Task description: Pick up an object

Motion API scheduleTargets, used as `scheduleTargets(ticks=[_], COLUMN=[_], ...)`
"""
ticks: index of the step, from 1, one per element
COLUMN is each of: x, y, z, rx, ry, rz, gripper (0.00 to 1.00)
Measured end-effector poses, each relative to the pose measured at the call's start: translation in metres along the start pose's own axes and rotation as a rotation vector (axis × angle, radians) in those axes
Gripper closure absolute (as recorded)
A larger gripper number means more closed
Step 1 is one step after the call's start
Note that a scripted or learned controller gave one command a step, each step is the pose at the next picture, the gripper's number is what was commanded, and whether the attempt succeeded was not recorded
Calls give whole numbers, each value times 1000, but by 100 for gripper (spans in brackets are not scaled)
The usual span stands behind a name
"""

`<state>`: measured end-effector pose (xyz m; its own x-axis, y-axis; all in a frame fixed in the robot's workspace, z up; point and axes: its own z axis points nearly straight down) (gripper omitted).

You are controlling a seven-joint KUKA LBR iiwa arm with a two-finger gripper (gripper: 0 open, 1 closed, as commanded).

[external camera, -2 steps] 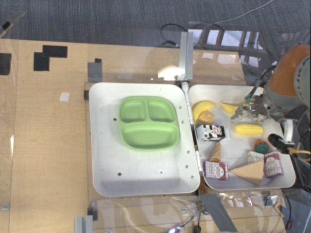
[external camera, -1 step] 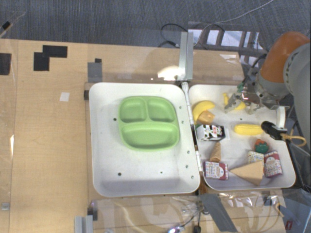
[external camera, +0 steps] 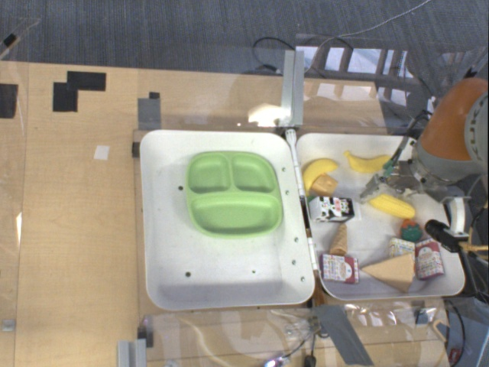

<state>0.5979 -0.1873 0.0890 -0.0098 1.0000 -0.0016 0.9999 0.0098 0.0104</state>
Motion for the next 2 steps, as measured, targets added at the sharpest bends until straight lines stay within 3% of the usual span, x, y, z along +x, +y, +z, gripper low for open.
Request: scheduleTargets(ticks=[1, 2], x=[2, 2], y=[4, 4], z=[-11, -11], rx=[-9, -9], ry=[1, 1], rz=[-2, -2], gripper=[100, 0])
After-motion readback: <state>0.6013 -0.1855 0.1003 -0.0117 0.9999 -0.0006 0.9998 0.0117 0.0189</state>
